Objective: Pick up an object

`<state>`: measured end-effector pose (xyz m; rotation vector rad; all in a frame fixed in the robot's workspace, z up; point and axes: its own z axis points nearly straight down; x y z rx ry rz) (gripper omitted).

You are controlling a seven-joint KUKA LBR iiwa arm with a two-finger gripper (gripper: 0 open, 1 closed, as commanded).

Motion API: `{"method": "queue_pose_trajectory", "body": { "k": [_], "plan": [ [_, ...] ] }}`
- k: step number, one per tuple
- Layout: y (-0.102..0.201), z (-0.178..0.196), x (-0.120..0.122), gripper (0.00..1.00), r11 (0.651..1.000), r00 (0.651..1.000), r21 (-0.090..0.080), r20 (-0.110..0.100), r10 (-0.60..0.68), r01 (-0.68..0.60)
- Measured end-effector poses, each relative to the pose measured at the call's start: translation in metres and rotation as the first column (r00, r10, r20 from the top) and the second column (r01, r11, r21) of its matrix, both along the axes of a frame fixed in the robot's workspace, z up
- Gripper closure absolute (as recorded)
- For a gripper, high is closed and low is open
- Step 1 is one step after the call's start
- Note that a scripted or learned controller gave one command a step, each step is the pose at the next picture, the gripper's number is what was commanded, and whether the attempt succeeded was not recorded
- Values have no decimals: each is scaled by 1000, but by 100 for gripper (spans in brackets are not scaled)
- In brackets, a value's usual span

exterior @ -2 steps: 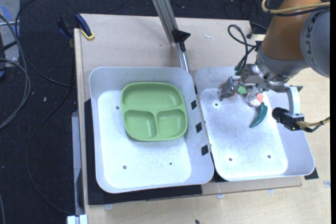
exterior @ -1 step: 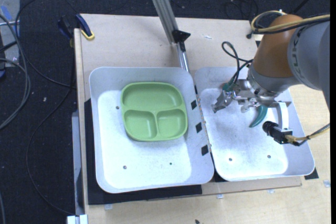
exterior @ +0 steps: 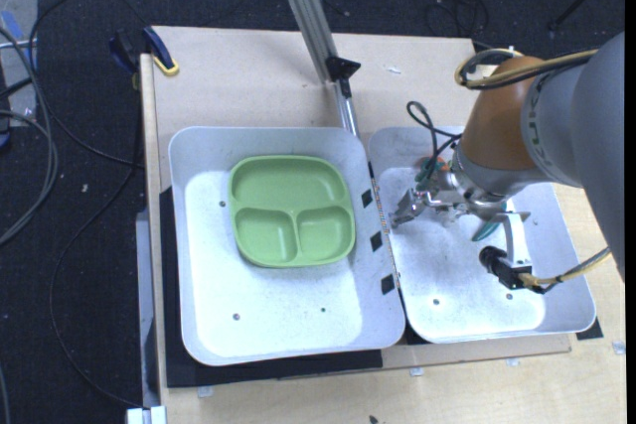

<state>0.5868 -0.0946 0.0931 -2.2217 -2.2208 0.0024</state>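
- Nearest the camera, the front rim of the left bin (exterior: 278, 345) runs below the green plate (exterior: 293, 211), with a broad strip of bare white floor between the two.
- The right bin (exterior: 467, 308) lies to the plate's right. Its front floor is bare up to the rim. That makes two bins, their inner edges meeting along a seam just right of the plate.
- Three small black tabs (exterior: 379, 225) sit along that seam.
- There is one green plate with three compartments. It lies flat in the left bin, above the bin's middle, with bare floor on its left and front and less room toward the seam.
- The single gripper (exterior: 409, 209) hangs low over the right bin, level with the plate and just across the seam from its right edge, apart from it. Whether it is spread or closed cannot be told, and nothing can be seen held in it.
- A small teal piece (exterior: 487, 230) shows under the wrist, farther right of the plate. It is mostly hidden.
- Beyond the plate, the bare bench (exterior: 238, 79) stretches to its far edge.
- One metal pole (exterior: 303, 0) slants up behind the plate, and one blue-and-yellow clamp (exterior: 159, 52) sits at the bench's far left corner.
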Motion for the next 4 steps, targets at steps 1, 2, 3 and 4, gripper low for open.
{"method": "queue_pose_trajectory", "body": {
  "k": [1,2,3,4],
  "plan": [
    [0,13,1,100,1000,1000,1,2,-1,1],
    [-1,72,-6,100,1000,1000,0,7,-1,1],
    [-5,116,-7,100,1000,1000,0,7,1,-1],
    [-14,167,-1,100,1000,1000,-1,8,1,-1]
  ]
}}
